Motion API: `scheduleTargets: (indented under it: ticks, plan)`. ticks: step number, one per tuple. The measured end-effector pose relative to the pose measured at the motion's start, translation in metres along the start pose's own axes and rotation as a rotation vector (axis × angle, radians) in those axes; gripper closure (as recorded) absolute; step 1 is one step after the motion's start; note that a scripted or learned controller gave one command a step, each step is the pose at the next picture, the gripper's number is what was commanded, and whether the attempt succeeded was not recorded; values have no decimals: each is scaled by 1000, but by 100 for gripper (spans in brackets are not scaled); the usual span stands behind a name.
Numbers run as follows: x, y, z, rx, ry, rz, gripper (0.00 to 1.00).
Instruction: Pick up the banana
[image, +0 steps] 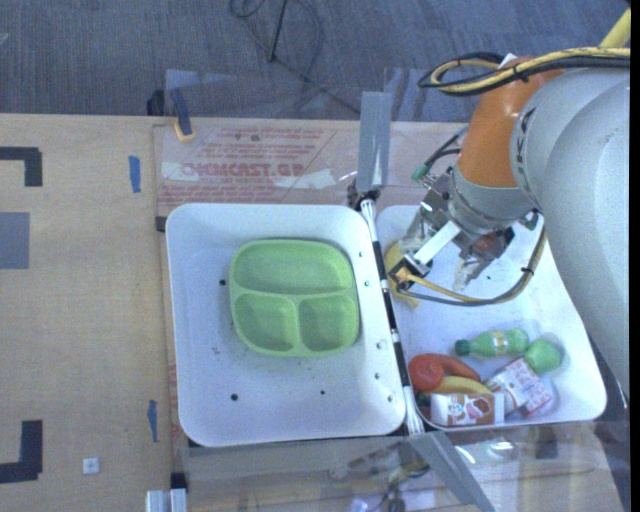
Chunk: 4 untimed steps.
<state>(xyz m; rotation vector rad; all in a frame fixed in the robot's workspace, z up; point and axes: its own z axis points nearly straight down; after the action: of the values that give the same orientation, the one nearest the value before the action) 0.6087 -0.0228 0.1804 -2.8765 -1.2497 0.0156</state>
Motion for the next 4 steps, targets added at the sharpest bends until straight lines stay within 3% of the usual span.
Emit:
scheduleTargets:
  ticks: [1, 2, 3, 4]
  plan:
    - [25, -16, 0, -1, 0, -273, 0]
    - [51, -14, 0, -4, 2, 54, 0]
    - [92, -34, -1, -6, 2, -308, 0]
    - [98, -49, 18, -36, 17, -215, 0]
